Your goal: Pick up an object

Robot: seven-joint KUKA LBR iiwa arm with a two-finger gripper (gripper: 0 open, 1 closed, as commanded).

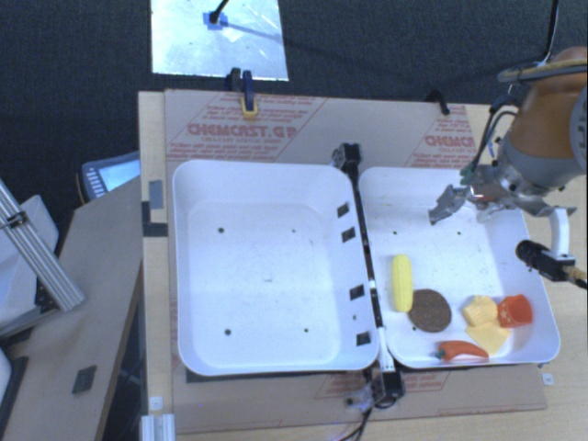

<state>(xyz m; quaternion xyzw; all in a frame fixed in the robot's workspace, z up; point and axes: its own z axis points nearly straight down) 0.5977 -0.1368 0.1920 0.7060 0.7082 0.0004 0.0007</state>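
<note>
The arm [549, 118] enters from 3 o'clock, its orange band above the wrist near the upper right corner. The gripper [447, 205] hangs over the back half of the right bin [404, 184], toward 12 o'clock from the objects in that bin. Its grey fingertips point toward 9 o'clock. Whether they are spread or pressed together cannot be told from this angle. Nothing is visible between them.

All objects lie in the right bin, grouped along its front wall at 6 o'clock:
- Yellow corn cob [401, 282]: lies lengthwise near the divider between the bins, at 9 o'clock of the group.
- Brown round patty [429, 310]: just beside the corn cob, at its 4 o'clock.
- Orange-red carrot [461, 351]: lies along the front wall, at 5 o'clock from the patty.
- Yellow cheese pieces [483, 322]: at 3 o'clock from the patty, touching the red piece.
- Red piece [515, 310]: at the 3 o'clock end of the group.

The gripper is well apart from every object.

The left bin [266, 265] sits at 9 o'clock of the right bin, touching it along black clips [354, 263]. Both bins rest on a cardboard sheet [276, 127].
</note>
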